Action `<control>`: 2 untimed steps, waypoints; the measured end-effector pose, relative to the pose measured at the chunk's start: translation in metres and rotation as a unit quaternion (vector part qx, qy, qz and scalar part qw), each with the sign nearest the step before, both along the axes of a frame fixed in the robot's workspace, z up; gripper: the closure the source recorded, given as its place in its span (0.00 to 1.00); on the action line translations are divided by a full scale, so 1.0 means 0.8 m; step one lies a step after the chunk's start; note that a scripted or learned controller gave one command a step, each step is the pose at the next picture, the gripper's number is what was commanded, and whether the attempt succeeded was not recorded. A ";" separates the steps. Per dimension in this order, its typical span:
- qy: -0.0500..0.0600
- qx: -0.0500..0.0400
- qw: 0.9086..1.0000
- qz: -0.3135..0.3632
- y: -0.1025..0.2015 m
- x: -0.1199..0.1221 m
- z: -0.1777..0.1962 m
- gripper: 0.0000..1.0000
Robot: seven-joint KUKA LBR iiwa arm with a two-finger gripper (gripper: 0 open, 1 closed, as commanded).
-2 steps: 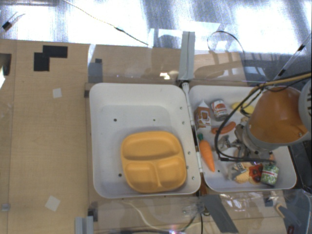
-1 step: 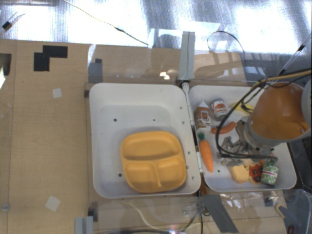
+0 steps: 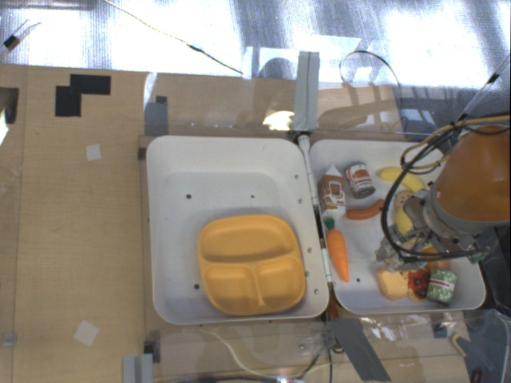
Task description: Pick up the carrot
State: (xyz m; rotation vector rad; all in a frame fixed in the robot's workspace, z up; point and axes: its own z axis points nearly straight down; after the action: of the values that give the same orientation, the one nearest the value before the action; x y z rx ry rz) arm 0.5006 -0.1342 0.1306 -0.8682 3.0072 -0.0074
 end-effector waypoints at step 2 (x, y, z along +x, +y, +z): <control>-0.002 0.000 0.999 -0.037 0.006 0.020 0.224 1.00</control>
State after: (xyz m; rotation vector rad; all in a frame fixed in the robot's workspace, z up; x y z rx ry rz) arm 0.5167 -0.1291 0.3101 -0.7561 3.0328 -0.0085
